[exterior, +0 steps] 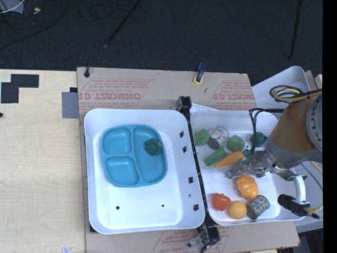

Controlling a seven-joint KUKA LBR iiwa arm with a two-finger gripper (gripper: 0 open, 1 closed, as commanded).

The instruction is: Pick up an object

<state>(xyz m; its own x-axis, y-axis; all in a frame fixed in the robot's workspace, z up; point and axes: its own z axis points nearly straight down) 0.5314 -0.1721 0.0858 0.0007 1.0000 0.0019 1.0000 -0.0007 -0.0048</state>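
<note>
gripper low over right bin, grasp not confirmed

the gripper [243, 167] sits low in the right bin [199, 194], among the toy food, the arm [295, 133] reaching in from the right. whether it is released or clenched cannot be told; metal and clutter merge there. nothing is seen between its tips, so no grasp is recorded.

nearest items: the carrot [230, 159] lies touching or just left of it, slanted; the orange lump [247, 185] sits just near of it. judged target is one of these two, as the tool is placed between them. which one cannot be told.

further out: green ball [235, 143] and pickle [214, 157] far-left of the tool; tomato [221, 201], yellow ball [238, 210] and can [258, 206] along the near wall. crowding makes a clean pick doubtful; a neighbour may be pushed.

left bin [137, 220]: blue tray [121, 167], three compartments, with a dark green piece [154, 147] in the right one, well apart from the tool.
</note>
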